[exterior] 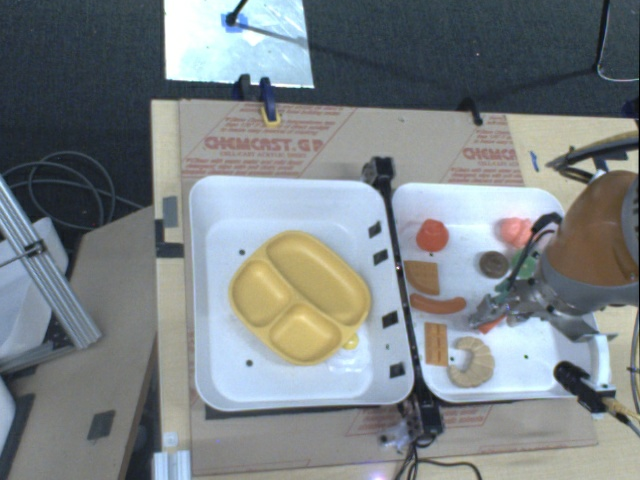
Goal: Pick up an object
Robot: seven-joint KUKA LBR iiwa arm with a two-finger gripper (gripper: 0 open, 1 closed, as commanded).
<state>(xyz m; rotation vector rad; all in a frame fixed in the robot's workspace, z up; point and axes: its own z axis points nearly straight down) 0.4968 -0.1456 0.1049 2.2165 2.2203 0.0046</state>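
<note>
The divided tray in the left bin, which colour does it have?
The divided tray is yellow, seen clearly in the camera view.

- A robotics lab: two white bins (300,193) clamped on a cardboard-covered bench (340,138).
- Left of the bench, aluminium framing (45,278) and loose cables (70,183) (dark carpet beneath).

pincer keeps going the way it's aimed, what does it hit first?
Probably the hot dog. The pincer points toward the view's left from the right bin, and the hot dog lies just ahead of its tip. Height above the floor is unclear, so it might pass over.
</note>
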